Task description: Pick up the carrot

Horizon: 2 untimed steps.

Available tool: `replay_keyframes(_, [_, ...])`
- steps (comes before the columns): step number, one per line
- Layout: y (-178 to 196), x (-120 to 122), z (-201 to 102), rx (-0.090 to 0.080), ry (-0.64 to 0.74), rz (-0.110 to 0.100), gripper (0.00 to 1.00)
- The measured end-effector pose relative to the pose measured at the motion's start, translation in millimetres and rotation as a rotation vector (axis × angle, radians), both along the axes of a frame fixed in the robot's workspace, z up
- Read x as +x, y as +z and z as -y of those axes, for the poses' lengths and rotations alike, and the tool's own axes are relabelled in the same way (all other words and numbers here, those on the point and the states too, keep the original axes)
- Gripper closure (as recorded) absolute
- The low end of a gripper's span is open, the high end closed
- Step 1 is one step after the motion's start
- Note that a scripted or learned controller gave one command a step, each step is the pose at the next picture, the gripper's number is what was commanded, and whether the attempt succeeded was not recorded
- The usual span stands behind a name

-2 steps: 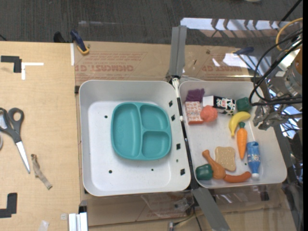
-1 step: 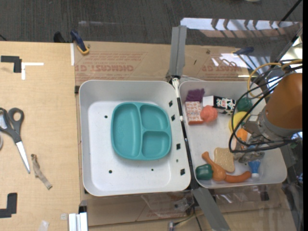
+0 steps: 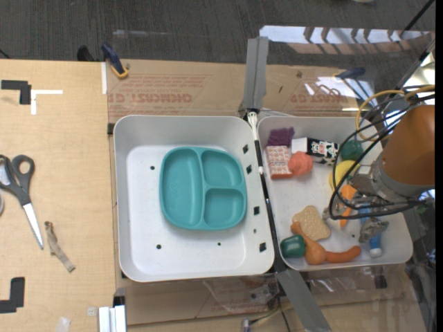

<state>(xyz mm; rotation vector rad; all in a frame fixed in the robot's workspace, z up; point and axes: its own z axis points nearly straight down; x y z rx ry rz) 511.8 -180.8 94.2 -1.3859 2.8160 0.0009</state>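
**Arm low over the right bin, carrot lying at the near wall**

Whether the jaws (image 3: 372, 235) were wide or narrow could not be told; the metal wrist parts and a tangle of black and yellow cables hid them from the camera. They hung low over the right-hand part of the right bin (image 3: 398, 258), with the orange band of the arm (image 3: 415, 151) above them toward the right edge.

Nothing could be seen between the jaws. The carrot (image 3: 332, 255) lay flat on the bin floor to the left of the jaws, close along the near wall, its thick end touching a dark green vegetable (image 3: 293, 246). Just behind these rested a slice of toast (image 3: 312, 222). Farther back in the same bin sat a round orange-pink fruit (image 3: 300, 164), a small red and white packet (image 3: 279, 161), a purple piece (image 3: 280, 137) and a black and white carton (image 3: 320, 149).

The left bin (image 3: 131, 206) held a teal divided plate (image 3: 203, 187), lying flat near its middle.

On the bench (image 3: 55, 185) well to the left lay a pair of scissors (image 3: 22, 194), apart from both bins.
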Motion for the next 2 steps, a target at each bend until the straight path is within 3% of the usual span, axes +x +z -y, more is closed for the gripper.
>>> replay_keyframes(1, [-2.0,-8.9,17.8,0.011,0.185,0.001,0.00])
replay_keyframes(2, [-1.7,73.5,22.9,0.021,0.252,0.005,0.00])
